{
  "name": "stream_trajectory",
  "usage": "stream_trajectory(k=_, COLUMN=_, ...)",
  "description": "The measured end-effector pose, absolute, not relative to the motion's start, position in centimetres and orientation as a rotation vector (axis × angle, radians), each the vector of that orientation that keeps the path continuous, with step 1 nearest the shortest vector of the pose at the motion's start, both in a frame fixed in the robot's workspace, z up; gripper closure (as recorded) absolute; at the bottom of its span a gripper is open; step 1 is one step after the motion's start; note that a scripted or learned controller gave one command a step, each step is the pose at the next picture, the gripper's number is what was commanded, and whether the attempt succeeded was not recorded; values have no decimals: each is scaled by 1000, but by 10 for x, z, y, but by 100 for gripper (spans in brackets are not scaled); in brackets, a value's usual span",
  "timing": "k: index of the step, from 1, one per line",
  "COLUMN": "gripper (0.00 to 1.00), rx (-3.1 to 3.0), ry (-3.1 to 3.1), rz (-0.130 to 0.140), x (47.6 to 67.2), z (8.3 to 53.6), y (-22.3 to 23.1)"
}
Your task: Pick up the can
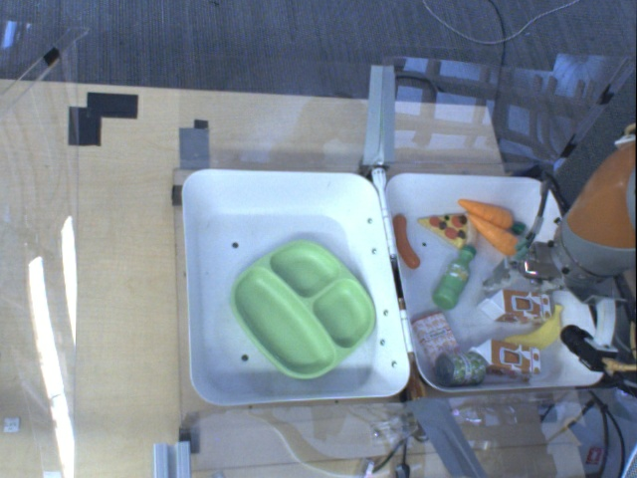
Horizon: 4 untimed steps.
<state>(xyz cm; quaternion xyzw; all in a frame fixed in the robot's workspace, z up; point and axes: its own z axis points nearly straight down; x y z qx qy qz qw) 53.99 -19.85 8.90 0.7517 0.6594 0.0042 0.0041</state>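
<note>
The can (460,368) is dark green with a silvery end. It lies on its side at the front edge of the right bin (398,192), between a pink packet (433,333) and an orange-and-white packet (515,360). My gripper (528,265) hangs over the right-middle of that bin, behind and to the right of the can and well apart from it. Nothing shows in its grasp. The grey arm with its orange band (609,207) comes in from the right.
The right bin also holds a green bottle (453,281), a red sausage (404,241), a pizza slice (448,227), two carrots (490,219), a banana (537,331) and a snack carton (525,305). A green divided plate (304,309) sits in the left bin (209,267).
</note>
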Motion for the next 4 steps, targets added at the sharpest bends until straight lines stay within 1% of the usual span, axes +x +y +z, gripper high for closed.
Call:
stream_trajectory(k=1, gripper=100, rx=2346, ry=2069, rz=20, x=543, z=101, y=-198)
stream_trajectory(k=2, gripper=0, rx=2346, ry=2069, rz=20, x=543, z=101, y=-198)
stream_trajectory(k=3, gripper=0, rx=2282, ry=2147, rz=10, x=609, z=88, y=-167)
stream_trajectory(k=4, gripper=0, rx=1897, ry=2489, rz=9, x=519, z=90, y=-165)
